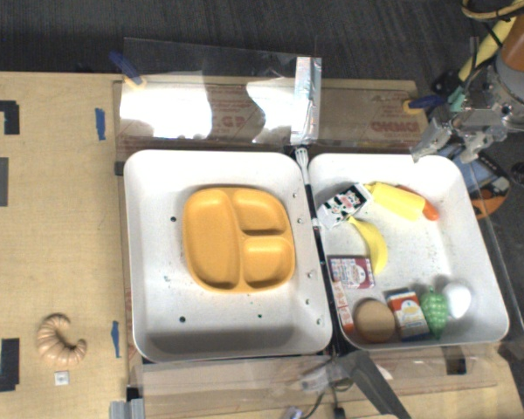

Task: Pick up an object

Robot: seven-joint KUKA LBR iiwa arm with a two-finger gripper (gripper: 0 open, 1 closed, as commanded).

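The hand (458, 133) hovers past the right bin's (485, 234) far corner, grip unreadable, with the banana (373, 241) off at seven o'clock, long axis running twelve to six.

Yellow-orange divided tray (238, 236) sat in a white bin (148, 234), banana (373, 243) was yellow, one small box (350, 272) looked red and white, maybe printed.

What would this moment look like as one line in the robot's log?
phase: pre-pick | gripper: above right bin far corner, nothing held | right bin: banana, other items | left bin: yellow tray
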